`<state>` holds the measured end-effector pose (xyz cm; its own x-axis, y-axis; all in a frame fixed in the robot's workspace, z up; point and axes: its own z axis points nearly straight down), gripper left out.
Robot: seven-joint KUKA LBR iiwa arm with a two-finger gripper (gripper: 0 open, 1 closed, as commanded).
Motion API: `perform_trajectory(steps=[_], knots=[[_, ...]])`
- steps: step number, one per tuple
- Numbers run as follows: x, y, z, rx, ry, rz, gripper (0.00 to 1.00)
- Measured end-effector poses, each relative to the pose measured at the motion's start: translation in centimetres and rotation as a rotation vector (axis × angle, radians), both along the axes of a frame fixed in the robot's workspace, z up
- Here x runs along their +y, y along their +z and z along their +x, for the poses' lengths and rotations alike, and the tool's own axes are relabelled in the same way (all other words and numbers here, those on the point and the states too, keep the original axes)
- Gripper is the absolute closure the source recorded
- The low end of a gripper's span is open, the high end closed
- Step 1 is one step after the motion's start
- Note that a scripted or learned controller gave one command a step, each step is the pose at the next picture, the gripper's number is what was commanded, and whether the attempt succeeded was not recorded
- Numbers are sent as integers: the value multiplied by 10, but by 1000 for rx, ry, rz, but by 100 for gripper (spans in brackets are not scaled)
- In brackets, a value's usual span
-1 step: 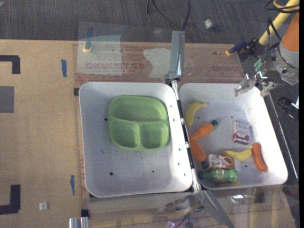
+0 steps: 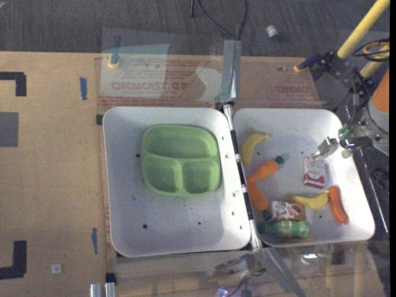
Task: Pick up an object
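The carton sits in the right bin, toward its right side, pale with a red lower half; its print is too small to read. The gripper hangs just above the carton's top edge, at the end of the arm entering from the right, and whether it touches the carton cannot be told; nor can I tell how its tips are set.

Open white floor lies above and left of the carton. Below it a banana touches a sausage. Left are two carrots, another banana near the divider, a juice box and a green bottle along the front wall.

The left bin holds a green tray. Mirrored lettering on the board behind is unreadable.
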<state>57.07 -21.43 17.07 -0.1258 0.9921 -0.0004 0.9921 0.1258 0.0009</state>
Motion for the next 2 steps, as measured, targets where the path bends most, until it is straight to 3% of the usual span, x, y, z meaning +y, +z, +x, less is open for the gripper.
perform_trajectory(steps=[1,2], knots=[[-3,-73,-23,-5,-7,5,0],[5,-57,17,-2,-95,-1,0]])
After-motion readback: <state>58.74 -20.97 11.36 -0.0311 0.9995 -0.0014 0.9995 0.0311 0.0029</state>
